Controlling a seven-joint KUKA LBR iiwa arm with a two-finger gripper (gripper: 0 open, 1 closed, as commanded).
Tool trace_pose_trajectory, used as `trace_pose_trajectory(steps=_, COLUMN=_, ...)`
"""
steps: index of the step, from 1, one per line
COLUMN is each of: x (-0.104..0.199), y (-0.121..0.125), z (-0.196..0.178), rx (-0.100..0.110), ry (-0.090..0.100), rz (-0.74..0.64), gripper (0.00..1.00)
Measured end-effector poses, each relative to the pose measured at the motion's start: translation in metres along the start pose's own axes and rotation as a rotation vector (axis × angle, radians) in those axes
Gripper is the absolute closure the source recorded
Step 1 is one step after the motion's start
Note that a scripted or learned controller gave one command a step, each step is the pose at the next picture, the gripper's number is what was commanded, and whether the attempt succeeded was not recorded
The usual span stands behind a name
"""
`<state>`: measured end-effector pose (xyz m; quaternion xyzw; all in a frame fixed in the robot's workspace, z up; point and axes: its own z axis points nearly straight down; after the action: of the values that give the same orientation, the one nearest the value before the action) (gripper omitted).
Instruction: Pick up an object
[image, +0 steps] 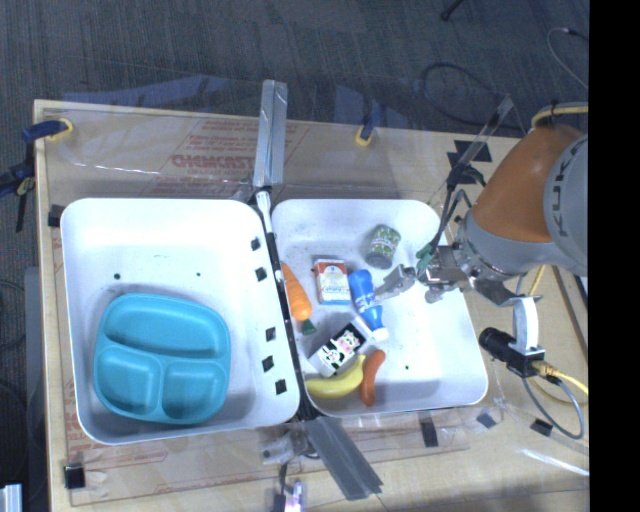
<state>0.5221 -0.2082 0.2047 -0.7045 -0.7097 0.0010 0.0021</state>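
Gripper (402, 279) low over right bin (440, 345), its tip at the blue bottle (367, 303) mid-bin, grip state cannot tell; risk, as I judge it: carton (331, 281), carrot (297, 293) and banana (338, 380) crowd close, so a slanted approach could nudge the bottle aside or snag a neighbour.

Light wooden bench (120, 470) sitting on dark grey carpet (150, 40). A few black cables (455, 75) snake across the floor behind it.
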Motion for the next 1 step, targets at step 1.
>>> trace_pose_trajectory(steps=1, x=0.0197, y=0.0426, z=0.1049, rx=-0.020, ry=-0.006, rz=0.041, gripper=0.00)
